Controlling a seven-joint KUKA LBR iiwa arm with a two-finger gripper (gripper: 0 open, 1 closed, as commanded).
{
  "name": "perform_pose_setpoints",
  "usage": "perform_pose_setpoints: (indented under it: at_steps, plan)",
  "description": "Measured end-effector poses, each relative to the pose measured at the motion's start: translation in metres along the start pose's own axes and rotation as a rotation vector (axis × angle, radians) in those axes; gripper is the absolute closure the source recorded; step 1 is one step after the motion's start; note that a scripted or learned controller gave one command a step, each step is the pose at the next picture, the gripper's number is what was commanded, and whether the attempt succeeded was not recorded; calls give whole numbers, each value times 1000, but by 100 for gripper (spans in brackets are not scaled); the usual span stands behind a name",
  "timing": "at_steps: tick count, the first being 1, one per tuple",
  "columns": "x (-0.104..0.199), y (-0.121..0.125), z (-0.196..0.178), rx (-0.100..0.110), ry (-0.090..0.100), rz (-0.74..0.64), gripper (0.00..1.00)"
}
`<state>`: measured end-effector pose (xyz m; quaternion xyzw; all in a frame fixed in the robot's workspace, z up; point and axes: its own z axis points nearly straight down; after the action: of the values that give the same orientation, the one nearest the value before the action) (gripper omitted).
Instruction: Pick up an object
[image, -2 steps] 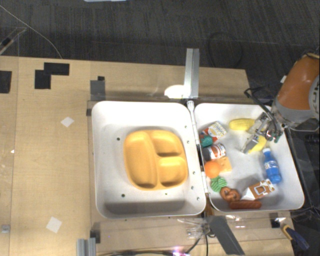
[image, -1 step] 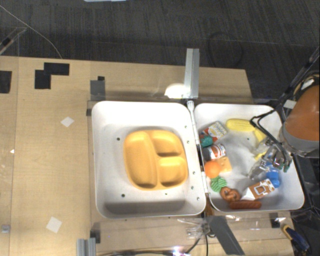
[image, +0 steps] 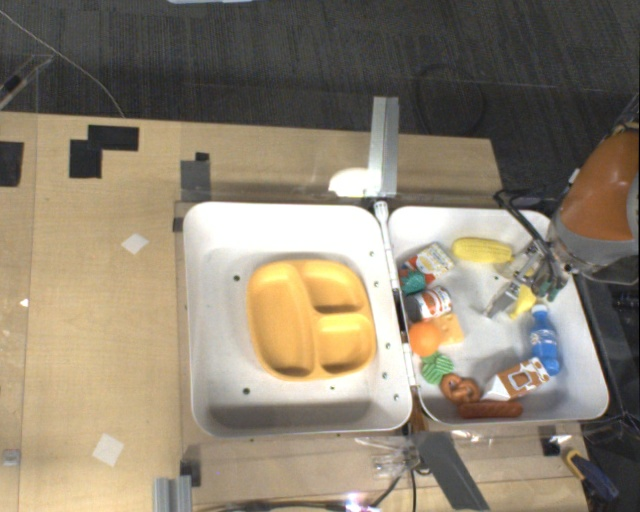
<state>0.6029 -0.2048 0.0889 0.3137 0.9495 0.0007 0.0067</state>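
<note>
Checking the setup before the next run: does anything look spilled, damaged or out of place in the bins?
Nothing stands out. The yellow tray sits flat in the left bin; the toy foods lie loosely scattered inside the right bin, none over its rim.

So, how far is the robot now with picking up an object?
Done: the gripper is down inside the right bin, beside the corn cob. In hand: nothing visibly between its fingers. Left: grasp and lift an object; the blue bottle lies near.

No readable text showing.
Labels on the small can (image: 432, 301) and carton (image: 527, 378) are blurring out, nothing legible.
</note>
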Motion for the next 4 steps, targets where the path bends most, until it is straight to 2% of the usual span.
perform_pose_setpoints:
  at_steps: [1,2,3,4]
  plan:
    - [-50,30,1,11,12,-47,0]
    - [-29,41,1,-1,2,-407,0]
    - [-50,37,0,-1,-1,-773,0]
    - [-21,79,1,-2,0,-938,0]
